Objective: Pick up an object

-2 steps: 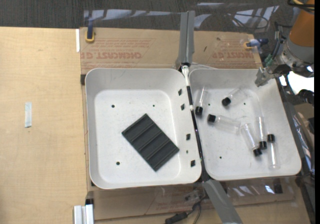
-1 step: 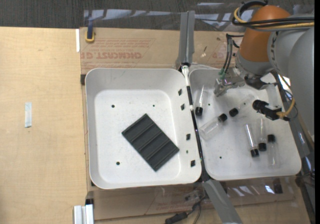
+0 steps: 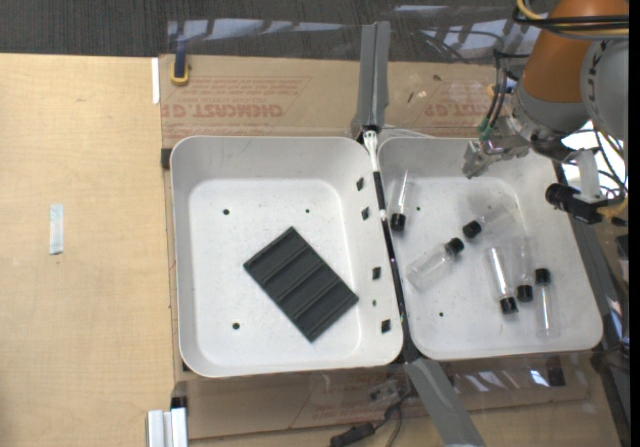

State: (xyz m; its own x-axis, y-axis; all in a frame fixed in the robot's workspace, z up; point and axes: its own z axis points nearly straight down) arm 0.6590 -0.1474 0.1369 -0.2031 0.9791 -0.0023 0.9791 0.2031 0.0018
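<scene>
Two white bins sit side by side; the gripper hovers above the right bin's clear vials.

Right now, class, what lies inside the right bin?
Inside the right bin lie several clear vials with black caps, scattered flat across its floor. The claw hangs over the far edge, covering part of the rim beneath it.
</scene>
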